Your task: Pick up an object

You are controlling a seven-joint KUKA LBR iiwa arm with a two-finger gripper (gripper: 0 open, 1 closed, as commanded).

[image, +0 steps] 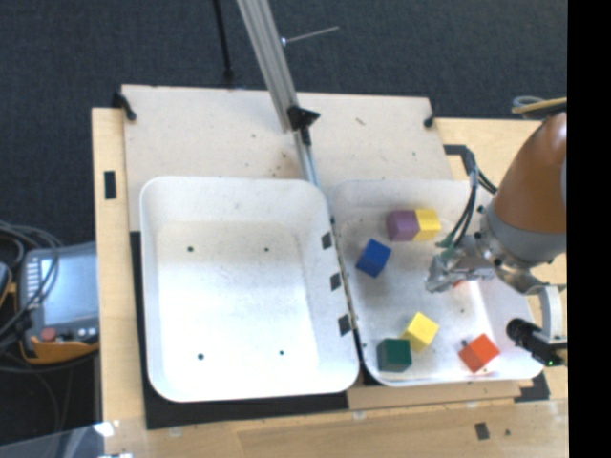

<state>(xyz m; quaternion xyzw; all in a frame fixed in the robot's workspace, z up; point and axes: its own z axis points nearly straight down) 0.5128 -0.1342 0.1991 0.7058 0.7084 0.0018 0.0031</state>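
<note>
The right bin holds several small blocks: a purple cube touching a yellow cube at the back, a blue cube toward the left, a second yellow cube and a green cube near the front, and an orange cube at the front right. My gripper hangs over the middle right of this bin, between the back yellow cube and the orange cube. No block shows between its fingers.
The left bin lies beside the right one. A slanted metal pole rises from the bench behind the bins. A grey device with cables sits off the bench's left edge.
</note>
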